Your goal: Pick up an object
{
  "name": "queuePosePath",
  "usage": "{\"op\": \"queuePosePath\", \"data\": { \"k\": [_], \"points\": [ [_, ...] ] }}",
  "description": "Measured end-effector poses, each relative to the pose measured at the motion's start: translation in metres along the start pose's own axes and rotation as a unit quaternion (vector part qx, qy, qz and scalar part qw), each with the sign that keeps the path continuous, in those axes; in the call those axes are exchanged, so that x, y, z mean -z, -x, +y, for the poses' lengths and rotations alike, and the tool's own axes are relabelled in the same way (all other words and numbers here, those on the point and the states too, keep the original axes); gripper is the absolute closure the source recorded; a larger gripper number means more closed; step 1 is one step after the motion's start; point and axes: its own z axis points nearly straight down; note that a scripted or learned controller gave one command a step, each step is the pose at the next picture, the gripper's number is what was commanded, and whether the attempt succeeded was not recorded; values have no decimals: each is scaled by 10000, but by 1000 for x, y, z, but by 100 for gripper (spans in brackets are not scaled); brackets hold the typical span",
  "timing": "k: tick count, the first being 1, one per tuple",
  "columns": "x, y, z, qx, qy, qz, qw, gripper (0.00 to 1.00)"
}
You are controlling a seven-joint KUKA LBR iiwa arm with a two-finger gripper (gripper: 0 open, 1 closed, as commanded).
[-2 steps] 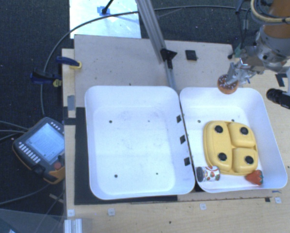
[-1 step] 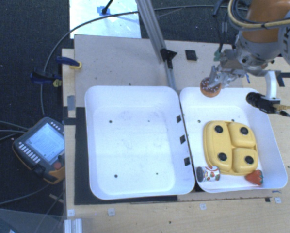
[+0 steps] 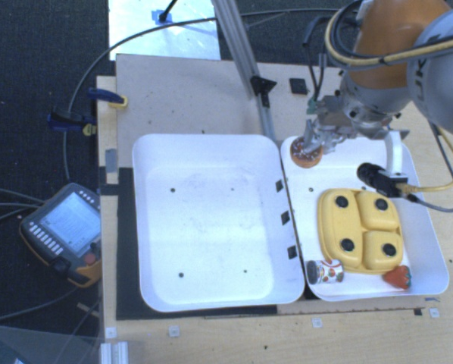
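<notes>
Two white bins point(image 3: 211, 146) sit on the bench. Gripper point(image 3: 311, 144) hangs right over a small brown disc point(image 3: 305, 156) in the right bin's far corner. Can't tell its grip state.

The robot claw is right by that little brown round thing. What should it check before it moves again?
1. Gripper is over the brown round thing: ok.
2. Fingers open or shut: cannot tell.
3. Brown round thing gripped: cannot tell.
4. Brown round thing sits near the right bin's far-left corner, walls close: not ok.
5. Yellow tray, small can and red strawberry lie apart from the gripper: ok.
</notes>
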Motion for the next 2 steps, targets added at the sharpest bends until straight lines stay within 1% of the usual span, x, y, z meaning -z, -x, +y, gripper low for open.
{"op": "queuePosePath", "data": {
  "k": [1, 2],
  "points": [
    [-25, -46, -10, 4, 1, 2, 10000, 100],
    [-33, -98, -35, 9, -4, 5, 10000, 100]
  ]
}}
